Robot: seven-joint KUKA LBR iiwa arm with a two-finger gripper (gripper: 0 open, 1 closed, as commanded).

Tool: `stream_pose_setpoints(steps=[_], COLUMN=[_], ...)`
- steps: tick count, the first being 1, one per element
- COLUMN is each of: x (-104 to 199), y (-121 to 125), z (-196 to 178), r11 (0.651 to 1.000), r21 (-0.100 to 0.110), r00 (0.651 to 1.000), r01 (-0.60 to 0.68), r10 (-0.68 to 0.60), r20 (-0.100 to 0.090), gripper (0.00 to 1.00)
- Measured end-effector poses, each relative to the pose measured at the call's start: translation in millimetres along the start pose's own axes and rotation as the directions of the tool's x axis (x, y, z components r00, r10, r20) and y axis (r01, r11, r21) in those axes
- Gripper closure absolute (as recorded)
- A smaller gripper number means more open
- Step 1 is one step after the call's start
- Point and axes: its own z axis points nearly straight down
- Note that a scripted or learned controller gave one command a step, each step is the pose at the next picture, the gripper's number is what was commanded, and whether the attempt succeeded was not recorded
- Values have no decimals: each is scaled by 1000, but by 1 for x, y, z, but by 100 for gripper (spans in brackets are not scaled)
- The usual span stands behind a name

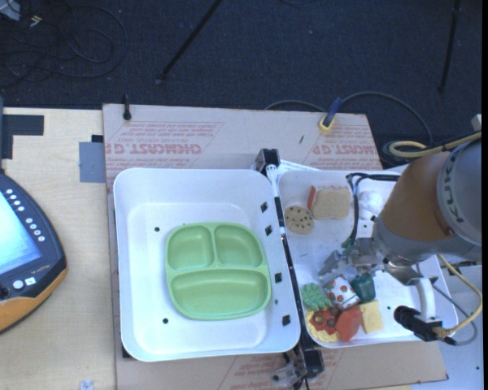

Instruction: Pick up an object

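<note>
Below us, the gripper (339, 264) hangs low in the right bin (293, 179), just above a cluster of toy food (342, 307) at the near edge; we cannot tell how it is set. Farther back in that bin we see a cookie (298, 218) beside a bread slice (332, 203), while a green divided plate (217, 269) lies in the left bin (134, 218)

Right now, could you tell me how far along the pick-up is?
Done: the arm is over the right bin, gripper low among the toy food. In hand: nothing visibly gripped. Left: grasping and lifting something, perhaps the cookie or bread slice.
</note>
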Motion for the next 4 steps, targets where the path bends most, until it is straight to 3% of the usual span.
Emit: stream_pose_setpoints(steps=[1,2,3,4], x=[36,36,-75,-69], y=[-21,-21,59,55], z=[0,-7,-100,-94], r11=[1000,1000,1000,1000], r21=[-8,0,-12,3], r00=[1000,1000,1000,1000], r01=[3,0,0,5], r10=[-3,0,0,-5], r20=[5,-2,12,1], gripper=[0,100,100,0])
